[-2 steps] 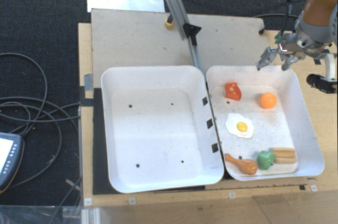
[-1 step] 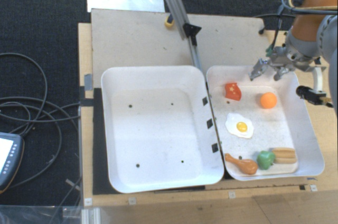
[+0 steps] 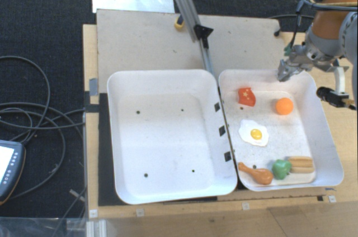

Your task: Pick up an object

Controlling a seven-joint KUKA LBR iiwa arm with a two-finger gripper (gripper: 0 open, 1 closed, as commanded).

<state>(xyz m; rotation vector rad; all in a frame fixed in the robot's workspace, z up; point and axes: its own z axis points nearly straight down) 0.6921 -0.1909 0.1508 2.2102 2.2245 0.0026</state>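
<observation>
Hovers near the far rim of the right shallow white plastic bin (image 3: pixel 330 143), metal claw (image 3: pixel 284 75), grip unreadable, just beyond the small round orange ball (image 3: pixel 284 106) lying inside that bin.

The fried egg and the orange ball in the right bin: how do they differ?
The fried egg lies flat, white with a yellow yolk; the orange ball is round and one solid orange. The egg has a wavy, irregular outline and covers more floor; the ball's outline is a neat circle. The ball lies nearer the gripper than the egg. Both rest in the right bin, apart.
</observation>
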